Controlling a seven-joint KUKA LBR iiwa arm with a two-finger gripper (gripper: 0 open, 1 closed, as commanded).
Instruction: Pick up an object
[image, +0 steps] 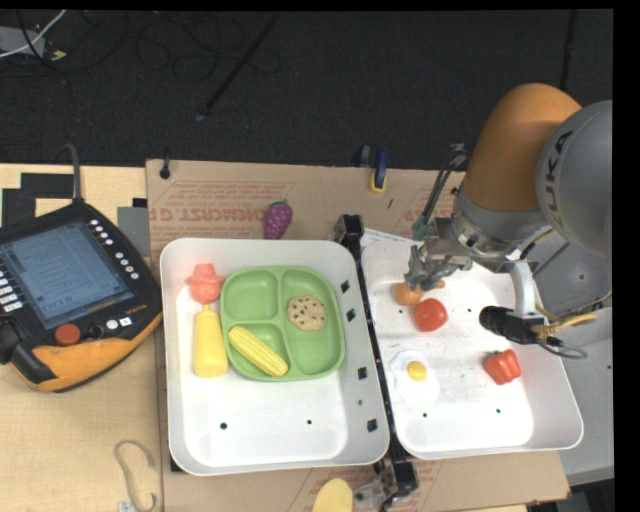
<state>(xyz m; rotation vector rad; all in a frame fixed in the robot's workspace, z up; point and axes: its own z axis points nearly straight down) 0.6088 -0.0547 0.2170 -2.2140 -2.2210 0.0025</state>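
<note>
In the right bin (560, 425) my gripper (424, 282) hangs low over the back left part. Just below and to its left lies a small tan-orange object (406, 294), touching or nearly touching the gripper tip. A red tomato (431, 315) sits right in front of the gripper. Further front lies a fried egg (415, 373), and a red pepper (503, 366) rests to the right.
The left bin (260, 440) holds a green divided plate (255, 300) with a cookie (306, 313) and corn (258, 350), plus a yellow bottle (208, 342) and a pink item (203, 284). Purple grapes (278, 217) lie behind the bins, and a tablet (65, 285) sits far left.
</note>
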